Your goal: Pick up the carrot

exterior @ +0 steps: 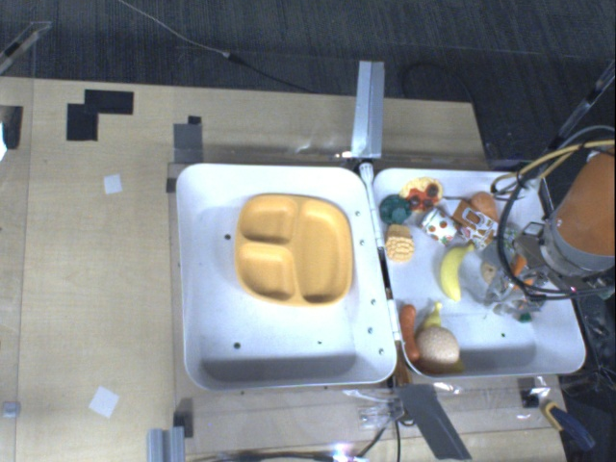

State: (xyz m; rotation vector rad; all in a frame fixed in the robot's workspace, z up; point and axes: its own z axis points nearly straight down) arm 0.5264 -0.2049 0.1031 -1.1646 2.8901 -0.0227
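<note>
Progress: you have not picked up the carrot (409,322); it lies in the right bin (558,349), so the whole grasp and lift are left.
Carrot: a small orange piece against the right bin's left wall, toward the near corner, lying roughly along that wall.
Carrot's neighbours: a tan round item (438,346) touches it on the side away from the wall, and a banana (451,271) lies a little farther into the bin.
Gripper: you will find the gripper (507,292) over the right half of the right bin, low among cables and bright small parts.
Gripper state: you cannot tell from this view whether it is spread or pressed together; nothing is visibly pinched.
Carrot to gripper: well apart, with the banana and the tan item between them; the carrot sits on the far side of the right bin from the arm (589,215).
Other items: a corn cob (399,246) and mixed toys crowd the right bin's far end.
Left bin: the left bin (207,258), beside the right bin, holds a yellow tray (294,248).
Next, as a judgement: you need to cross the right bin toward its left wall and come down close to that wall.
</note>
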